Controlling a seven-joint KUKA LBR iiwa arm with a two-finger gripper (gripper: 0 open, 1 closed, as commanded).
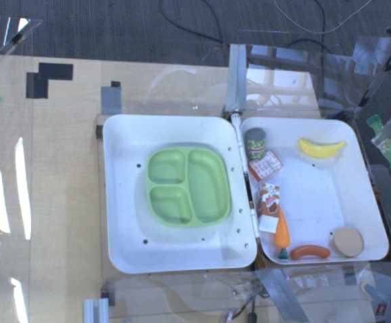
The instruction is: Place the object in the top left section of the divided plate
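The green plate (pixel 187 186) sits in the middle of the left bin (pixel 118 200), its 3 sections bare. The top-left section — the target — is the small one at the plate's upper left corner.

Everything loose lies to the right of the plate, in the right bin (pixel 357 180): a can (pixel 255 142) and a red carton (pixel 265 163) nearest the plate, a pouch (pixel 269 202), a carrot (pixel 282 231) and a sausage (pixel 309 252) lower down, a banana (pixel 322 147) and a cookie (pixel 348 241) farthest off. Which one is the object cannot be told. The gripper's state cannot be told either.

Risks, as a guess: the pouch, carrot and carton crowd together, so a grasp there could snag 2 things. The 2 small sections adjoin — a drop slightly low would land in the wrong one.
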